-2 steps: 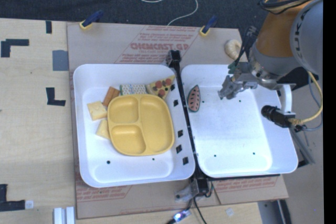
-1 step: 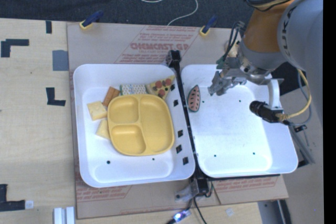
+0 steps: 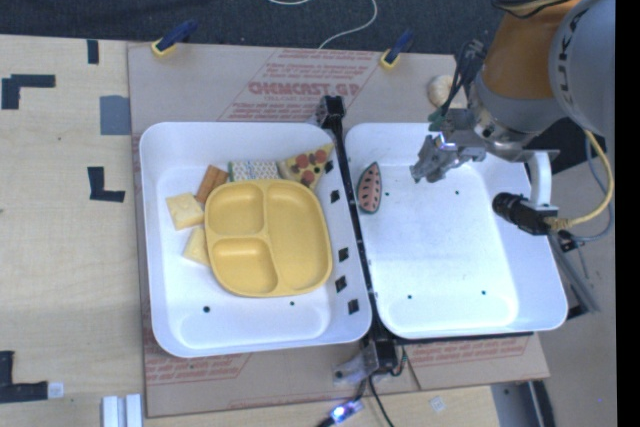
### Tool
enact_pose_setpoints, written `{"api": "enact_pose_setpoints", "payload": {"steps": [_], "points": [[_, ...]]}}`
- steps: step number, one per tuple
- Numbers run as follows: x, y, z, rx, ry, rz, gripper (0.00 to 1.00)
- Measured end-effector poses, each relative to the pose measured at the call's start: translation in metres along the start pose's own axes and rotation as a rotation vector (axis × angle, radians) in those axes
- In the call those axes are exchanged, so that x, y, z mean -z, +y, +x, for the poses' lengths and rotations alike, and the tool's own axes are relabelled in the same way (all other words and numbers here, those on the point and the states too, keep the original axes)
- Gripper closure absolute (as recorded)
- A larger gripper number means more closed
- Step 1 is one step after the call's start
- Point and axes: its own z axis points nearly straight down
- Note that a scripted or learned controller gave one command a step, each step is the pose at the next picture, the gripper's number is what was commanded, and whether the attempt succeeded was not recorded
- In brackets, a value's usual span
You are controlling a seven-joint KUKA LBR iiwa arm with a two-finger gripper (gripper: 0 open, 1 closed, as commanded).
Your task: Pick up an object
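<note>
The gripper (image 3: 432, 165) hangs over the right bin (image 3: 450, 310), its opening impossible to tell. A watermelon-slice toy (image 3: 369, 187) lies by that bin's left wall, open white floor beyond.

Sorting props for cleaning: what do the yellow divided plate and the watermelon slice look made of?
Yellow divided plate: likely moulded plastic, with one even colour, soft sheen and rounded compartment ridges. Watermelon slice: probably a plastic or rubber toy, with flat red colour and painted-looking seeds; too small to be sure.
</note>
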Motion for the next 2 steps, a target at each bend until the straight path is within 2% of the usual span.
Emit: {"api": "enact_pose_setpoints", "payload": {"steps": [1, 2], "points": [[-0.017, 0.007, 0.001, 0.001, -0.001, 0.002, 1.00], [0.004, 0.005, 0.002, 0.001, 0.000, -0.001, 1.00]]}}
